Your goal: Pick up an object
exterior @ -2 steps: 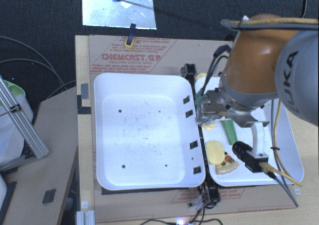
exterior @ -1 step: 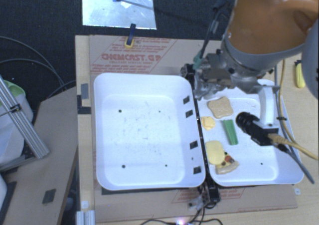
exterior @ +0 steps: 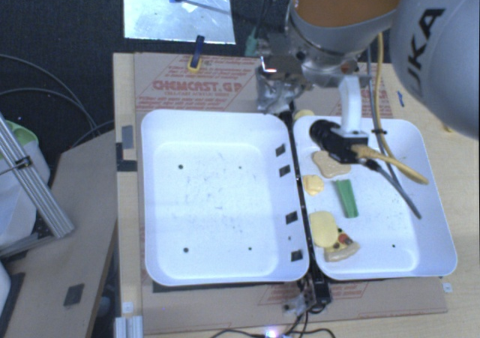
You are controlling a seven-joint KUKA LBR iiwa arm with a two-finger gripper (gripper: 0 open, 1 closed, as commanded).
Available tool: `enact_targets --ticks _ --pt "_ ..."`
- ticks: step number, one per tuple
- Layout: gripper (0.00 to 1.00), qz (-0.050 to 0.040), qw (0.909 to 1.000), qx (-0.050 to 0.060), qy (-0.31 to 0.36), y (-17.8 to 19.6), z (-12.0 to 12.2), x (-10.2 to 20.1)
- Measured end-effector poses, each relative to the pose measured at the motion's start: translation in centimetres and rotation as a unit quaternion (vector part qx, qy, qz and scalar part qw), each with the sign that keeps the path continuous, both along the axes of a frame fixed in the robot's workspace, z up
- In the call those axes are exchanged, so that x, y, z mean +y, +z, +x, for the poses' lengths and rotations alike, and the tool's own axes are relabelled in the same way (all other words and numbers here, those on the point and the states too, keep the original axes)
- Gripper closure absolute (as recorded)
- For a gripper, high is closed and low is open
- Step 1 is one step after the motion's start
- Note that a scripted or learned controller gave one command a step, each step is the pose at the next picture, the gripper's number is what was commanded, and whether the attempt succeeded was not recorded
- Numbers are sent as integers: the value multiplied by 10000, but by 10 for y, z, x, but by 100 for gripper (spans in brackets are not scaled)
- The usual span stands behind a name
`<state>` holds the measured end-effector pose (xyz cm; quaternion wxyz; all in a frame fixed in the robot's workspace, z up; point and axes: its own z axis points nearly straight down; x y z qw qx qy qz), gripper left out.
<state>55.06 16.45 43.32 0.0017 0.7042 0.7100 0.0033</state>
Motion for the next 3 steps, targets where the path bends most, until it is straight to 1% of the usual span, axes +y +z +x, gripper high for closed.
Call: enact_targets --ticks 1,2,3 --pt "100 -25 9999 82 -57 -98 -35 -48" --pt "100 -24 10000 85 -40 -205 -20 -46" --pt "100 -17 10000 19 -19 -262 67 -33"
